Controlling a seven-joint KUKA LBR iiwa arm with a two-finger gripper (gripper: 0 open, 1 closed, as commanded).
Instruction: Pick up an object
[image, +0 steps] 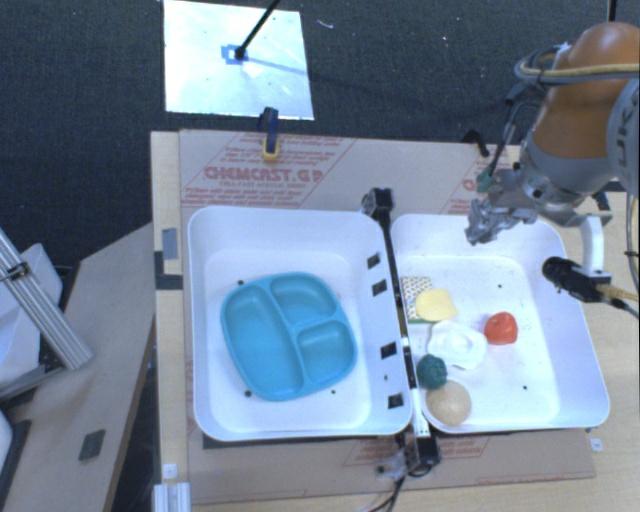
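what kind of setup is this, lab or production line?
Likely a lab test bench: two white bins clamped on a protective-film sheet, toy-like items such as a blue divided tray, and the gripper overhead.

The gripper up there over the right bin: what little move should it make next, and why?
Probably travel toward the near side of the right bin and lower. The gripper hangs over the bin's far edge with nothing under it, while the red piece sits apart from the other items, an easy target.
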